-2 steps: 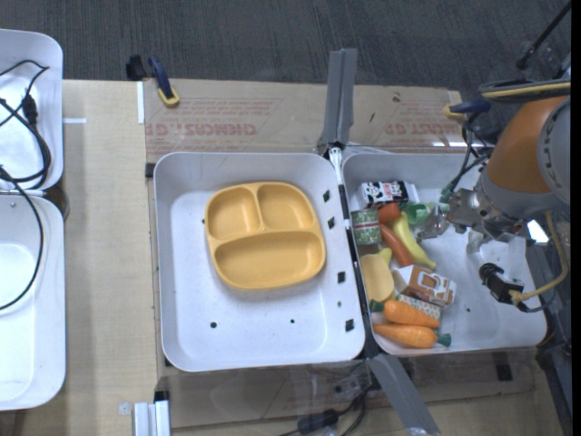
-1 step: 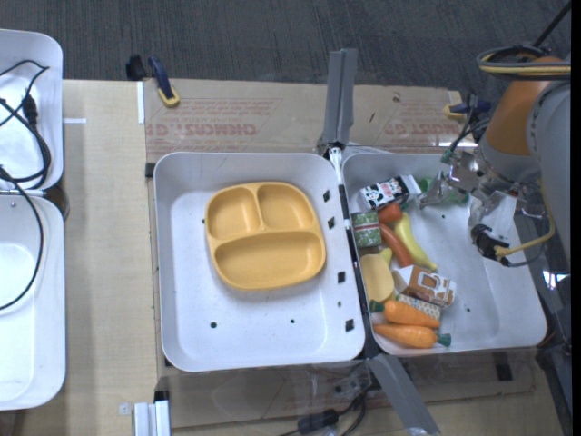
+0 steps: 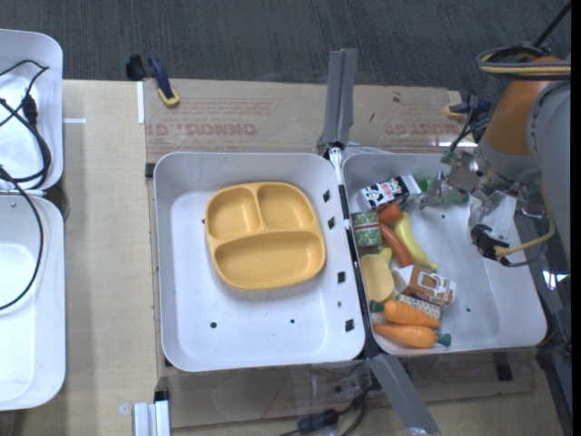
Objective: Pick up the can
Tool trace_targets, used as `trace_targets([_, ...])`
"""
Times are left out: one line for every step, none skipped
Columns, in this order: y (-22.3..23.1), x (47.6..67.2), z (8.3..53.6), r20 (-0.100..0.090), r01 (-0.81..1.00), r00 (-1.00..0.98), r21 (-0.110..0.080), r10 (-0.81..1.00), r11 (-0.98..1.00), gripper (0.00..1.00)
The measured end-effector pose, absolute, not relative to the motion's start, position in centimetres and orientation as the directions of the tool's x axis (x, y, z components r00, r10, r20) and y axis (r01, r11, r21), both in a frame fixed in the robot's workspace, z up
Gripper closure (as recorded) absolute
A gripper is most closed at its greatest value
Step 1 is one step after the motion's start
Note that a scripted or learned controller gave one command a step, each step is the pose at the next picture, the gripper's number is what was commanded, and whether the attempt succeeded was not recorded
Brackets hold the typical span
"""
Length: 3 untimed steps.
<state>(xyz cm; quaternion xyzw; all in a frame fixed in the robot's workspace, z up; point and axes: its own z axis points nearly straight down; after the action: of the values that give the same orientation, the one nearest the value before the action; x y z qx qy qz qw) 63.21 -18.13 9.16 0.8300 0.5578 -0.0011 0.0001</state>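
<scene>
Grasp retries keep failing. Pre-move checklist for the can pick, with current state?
1. Can located: ok, green-labelled, at the right bin's left wall.
2. Can free of clutter: not ok, carrot and milk carton crowd it.
3. Tool over the can: not ok, it sits to the right near the back wall.
4. Tool holding anything: cannot tell.
5. Left bin drop zone: cannot tell, yellow divided plate occupies the middle.
</scene>
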Motion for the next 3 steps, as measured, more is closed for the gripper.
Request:
trace_targets([-18.2,63.2,10.1,-0.004,0.927,0.376,0.0,0.927,-0.376,1.0])
trace_targets([-18.1,63.2,10.1,-0.004,0.927,0.376,-0.001,0.927,-0.376,0.0])
trace_targets([-17.5,65.2,8.7,-0.015,0.768,0.639,-0.026,0.769,-0.639,0.0])
